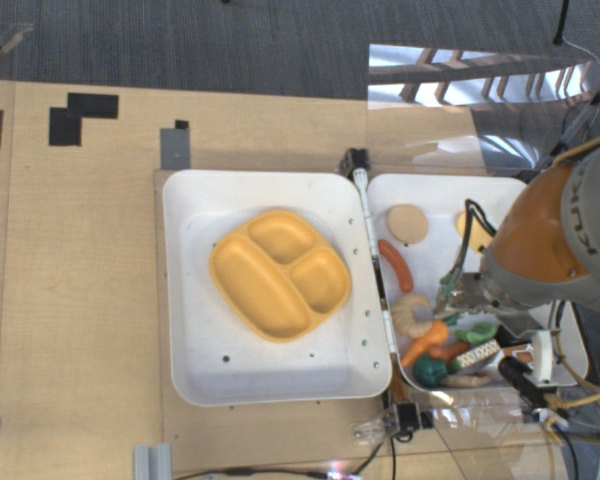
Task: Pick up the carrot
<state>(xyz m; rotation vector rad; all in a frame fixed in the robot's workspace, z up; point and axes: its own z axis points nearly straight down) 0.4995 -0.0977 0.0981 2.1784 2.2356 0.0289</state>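
The gripper [458, 303] hangs low in the right bin [430, 193]; its grip cannot be told. Just left of it lies the carrot [425, 340], beside a green toy [430, 370]. The left bin [195, 368] holds a yellow divided plate [279, 272].

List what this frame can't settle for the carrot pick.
- Gripper fingers: camera view, too small and dark against the clutter to read.
- Carrot: camera view, right end runs under the gripper, so contact is unclear.
- Right bin: camera view, right side covered by the arm.
- Green item: too small to identify.
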